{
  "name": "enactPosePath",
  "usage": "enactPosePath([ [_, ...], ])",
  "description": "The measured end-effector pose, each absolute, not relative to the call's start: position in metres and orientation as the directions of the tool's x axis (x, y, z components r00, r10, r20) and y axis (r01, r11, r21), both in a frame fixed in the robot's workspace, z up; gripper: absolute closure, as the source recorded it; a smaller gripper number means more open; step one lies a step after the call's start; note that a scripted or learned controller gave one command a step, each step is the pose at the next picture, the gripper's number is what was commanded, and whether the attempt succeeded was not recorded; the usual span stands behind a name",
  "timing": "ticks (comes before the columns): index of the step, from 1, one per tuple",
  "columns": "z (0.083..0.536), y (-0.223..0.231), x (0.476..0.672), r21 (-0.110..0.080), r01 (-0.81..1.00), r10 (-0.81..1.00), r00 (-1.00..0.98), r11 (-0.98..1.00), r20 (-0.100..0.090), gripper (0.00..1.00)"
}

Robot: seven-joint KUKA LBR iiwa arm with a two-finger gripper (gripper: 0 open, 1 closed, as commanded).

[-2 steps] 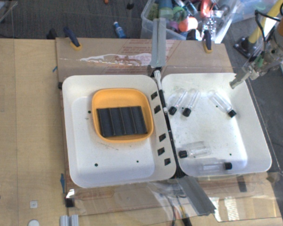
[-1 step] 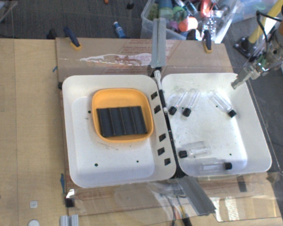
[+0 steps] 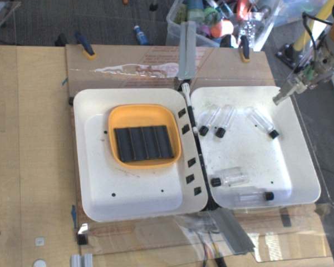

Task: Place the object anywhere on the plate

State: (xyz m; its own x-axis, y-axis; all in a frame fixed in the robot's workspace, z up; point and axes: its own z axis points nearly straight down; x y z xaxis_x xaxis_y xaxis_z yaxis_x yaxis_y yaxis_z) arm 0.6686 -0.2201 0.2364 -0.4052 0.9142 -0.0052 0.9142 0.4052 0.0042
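A yellow-orange plate lies in the left bin. On it rests a black ridged rectangular block. The right bin holds several clear tubes with black caps: a pair near its upper left, one to their right, and two near the front. My gripper hangs at the right bin's upper right corner, above the rim and apart from every tube. Nothing shows in its grasp.
A grey divider with black clips runs between the two bins. A clear tub of colourful toys stands behind the bench. Cardboard and tape lie behind the bins.
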Motion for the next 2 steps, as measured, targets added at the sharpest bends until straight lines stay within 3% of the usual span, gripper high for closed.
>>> enactPosePath([
  [2,0.2397,-0.2201,0.6683,0.001,0.866,0.866,-0.5,0.5,-0.002,0.0],
])
